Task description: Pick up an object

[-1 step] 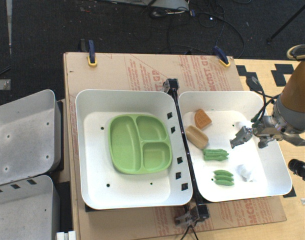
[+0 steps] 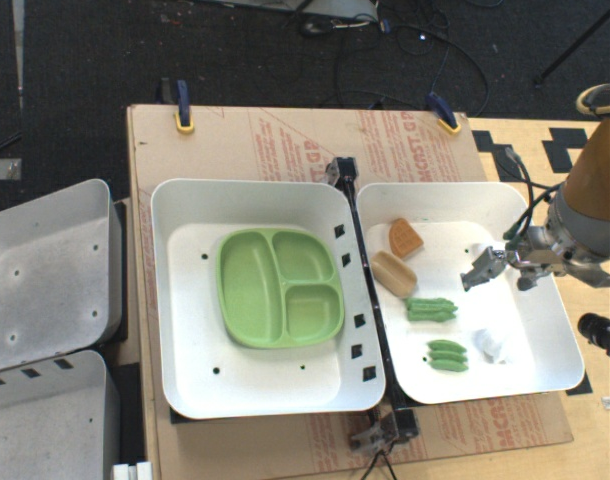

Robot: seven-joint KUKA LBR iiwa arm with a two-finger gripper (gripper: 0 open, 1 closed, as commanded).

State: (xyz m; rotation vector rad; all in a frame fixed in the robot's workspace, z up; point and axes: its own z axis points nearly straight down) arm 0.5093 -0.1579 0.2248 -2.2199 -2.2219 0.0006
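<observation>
Hovering over the right bin, toward its right side: the gripper, dark fingers angled down and to view-left. Open or closed, cannot tell; nothing visibly between them.

No object named by the task, so any of the five in this bin would do. Nearest, by judgement: the upper green pod, just down and view-left of the fingers, long axis running roughly left-right across the view. Needs a short move down-left, with the fingers closing across its narrow width, that is, along the near-far line of the view.

Other candidates:
- Tan roll, farther view-left of the fingers at about the same height in the view, long axis slanting down to the right, touching or nearly touching the bin divider.
- Orange piece, up and view-left, just beside the roll.
- Lower green pod, well below the fingers, lying left-right.
- Small white lump, almost straight below the fingers, pale against the bin floor, probably hard to grip.

Nothing standing between fingers and upper pod. Main risk, as a guess: closing too high and sliding off its rounded top.

Well to view-left, in the left bin: a green divided plate, out of the way. Both bins resting on the tabletop.
</observation>
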